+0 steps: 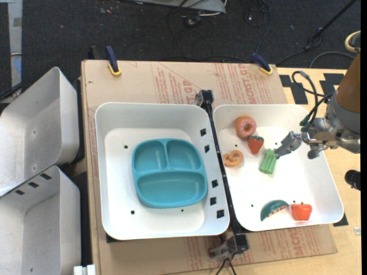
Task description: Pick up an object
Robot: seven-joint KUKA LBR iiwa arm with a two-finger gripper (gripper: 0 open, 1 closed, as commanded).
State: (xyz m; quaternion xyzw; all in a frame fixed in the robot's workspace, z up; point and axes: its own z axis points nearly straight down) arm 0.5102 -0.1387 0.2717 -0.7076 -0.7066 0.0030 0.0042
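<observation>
Claw (285,148) poised over right bin (321,179), tip just beside green toy vegetable (268,162); whether released or clenched, cannot tell. Vegetable lies mid-bin, near strawberry (255,144). Likely light, rigid plastic, somewhat slick; best pinched across its narrow middle.

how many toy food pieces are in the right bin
6. A pink donut near the back, a strawberry just below it, an orange ring by the left wall, a green piece mid-bin, and a watermelon slice beside a red-orange piece at the front.
</observation>
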